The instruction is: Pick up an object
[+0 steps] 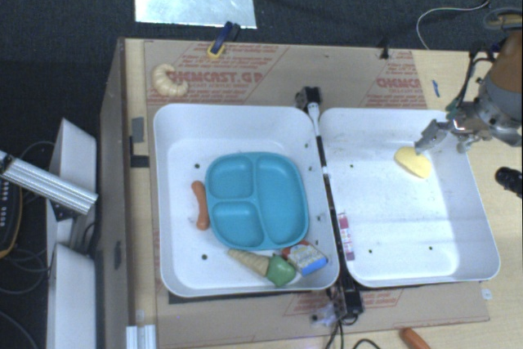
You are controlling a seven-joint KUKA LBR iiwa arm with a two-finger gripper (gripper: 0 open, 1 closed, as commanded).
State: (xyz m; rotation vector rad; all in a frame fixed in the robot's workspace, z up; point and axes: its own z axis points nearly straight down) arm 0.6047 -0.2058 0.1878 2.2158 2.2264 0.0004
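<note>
In the near part of the left bin (176, 200), a green-ended cone-shaped piece (263, 265) and a small blue-and-white item (308, 259) lie against the near edge of a blue divided plate (257, 200), with an orange sausage-shaped toy (200, 204) just left of the plate. Farther back, in the right bin (458, 257), lies the task's thing, a pale yellow object (414, 162), a small, smooth, rounded wedge lying flat on the white floor near the far right side. The gripper (431, 138) hangs just above the wedge's far edge at a slant; whether its fingers are apart or together cannot be told.
</note>
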